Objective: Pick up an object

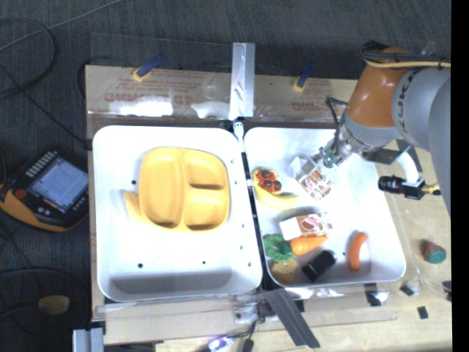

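My gripper (pixel 314 174) hangs over the upper middle of the right bin (pixel 381 218), reaching in from the upper right, with its tip close to the bin floor. Just left of it lies a yellow banana (pixel 272 193) with a red and black piece (pixel 267 180) on it. Toward the front of the bin are a white and red box (pixel 303 224), an orange carrot (pixel 308 245), a green leafy piece (pixel 277 246), a black block (pixel 319 265) and an orange-red sausage (pixel 355 249). I see nothing held.
The left bin (pixel 110 262) holds a yellow divided tray (pixel 183 188). A divider wall (pixel 248 196) separates the two bins. A small teal and red object (pixel 434 252) lies on the bench right of the right bin.
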`<state>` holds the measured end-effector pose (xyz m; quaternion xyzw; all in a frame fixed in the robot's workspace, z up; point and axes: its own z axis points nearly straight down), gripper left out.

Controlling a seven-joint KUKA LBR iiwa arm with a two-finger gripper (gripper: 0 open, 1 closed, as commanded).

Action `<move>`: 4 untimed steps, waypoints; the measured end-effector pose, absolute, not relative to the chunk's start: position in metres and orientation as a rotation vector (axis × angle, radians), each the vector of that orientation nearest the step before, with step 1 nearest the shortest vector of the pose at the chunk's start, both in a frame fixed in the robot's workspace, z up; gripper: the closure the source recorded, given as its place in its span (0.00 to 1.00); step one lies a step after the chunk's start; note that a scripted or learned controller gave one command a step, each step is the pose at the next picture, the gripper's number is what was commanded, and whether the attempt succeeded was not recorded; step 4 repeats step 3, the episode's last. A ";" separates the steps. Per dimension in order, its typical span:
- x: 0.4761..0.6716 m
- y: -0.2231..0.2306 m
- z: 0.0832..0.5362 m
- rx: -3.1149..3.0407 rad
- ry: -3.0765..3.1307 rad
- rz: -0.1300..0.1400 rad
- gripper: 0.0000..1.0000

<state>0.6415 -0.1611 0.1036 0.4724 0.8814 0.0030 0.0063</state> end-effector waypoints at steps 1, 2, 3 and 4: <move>0.595 -0.112 0.207 1.660 2.675 -0.005 1.00; 0.601 -0.081 0.215 1.582 2.722 -0.009 1.00; 0.593 -0.076 0.208 1.865 2.539 -0.008 1.00; 0.593 -0.076 0.208 1.865 2.539 -0.008 1.00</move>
